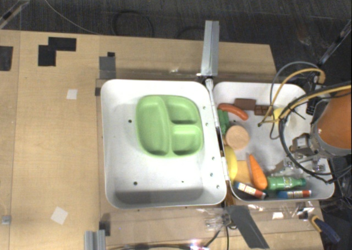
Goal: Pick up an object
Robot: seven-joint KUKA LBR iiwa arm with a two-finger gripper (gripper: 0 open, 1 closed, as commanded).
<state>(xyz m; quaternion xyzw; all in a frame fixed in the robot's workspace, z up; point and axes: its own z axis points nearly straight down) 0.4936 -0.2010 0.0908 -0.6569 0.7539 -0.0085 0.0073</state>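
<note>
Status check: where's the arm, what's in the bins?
Arm over right bin, jaws hidden. Carrot, green bottle lying loose. Green tray in left bin.

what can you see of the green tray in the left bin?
The green tray is a light green, matte, plastic-looking plate with rounded corners and three hollows: one long one on its left side, two smaller ones on its right. It lies flat, hollows up, slightly turned, in the upper middle of the left bin, resting on the bin's white floor. Its hollows hold nothing. It is apart from the bin's walls, and the arm is away over the right bin.
</note>
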